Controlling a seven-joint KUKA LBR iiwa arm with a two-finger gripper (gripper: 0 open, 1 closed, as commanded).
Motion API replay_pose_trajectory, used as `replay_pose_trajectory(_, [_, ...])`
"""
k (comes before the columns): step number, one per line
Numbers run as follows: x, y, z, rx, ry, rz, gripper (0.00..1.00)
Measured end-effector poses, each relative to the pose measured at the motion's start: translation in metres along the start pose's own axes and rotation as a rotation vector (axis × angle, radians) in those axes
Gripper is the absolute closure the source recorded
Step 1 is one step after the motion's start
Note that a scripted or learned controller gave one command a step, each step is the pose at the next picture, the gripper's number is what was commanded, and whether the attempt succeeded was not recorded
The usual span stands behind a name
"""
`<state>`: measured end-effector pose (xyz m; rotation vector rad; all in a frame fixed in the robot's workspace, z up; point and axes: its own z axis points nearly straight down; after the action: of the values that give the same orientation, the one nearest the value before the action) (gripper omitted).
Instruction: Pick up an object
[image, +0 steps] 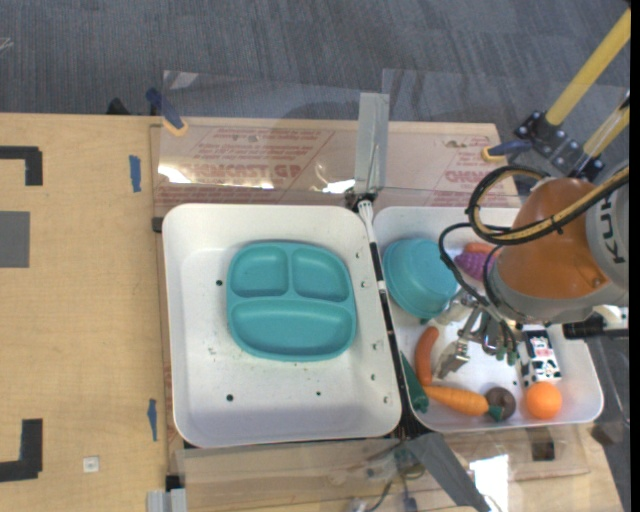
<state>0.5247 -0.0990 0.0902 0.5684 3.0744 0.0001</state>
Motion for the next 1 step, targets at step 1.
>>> replay_pose_trajectory(1, [0.024, -0.0048, -0.0005, -0.001, -0.003, 0.118, 0.0])
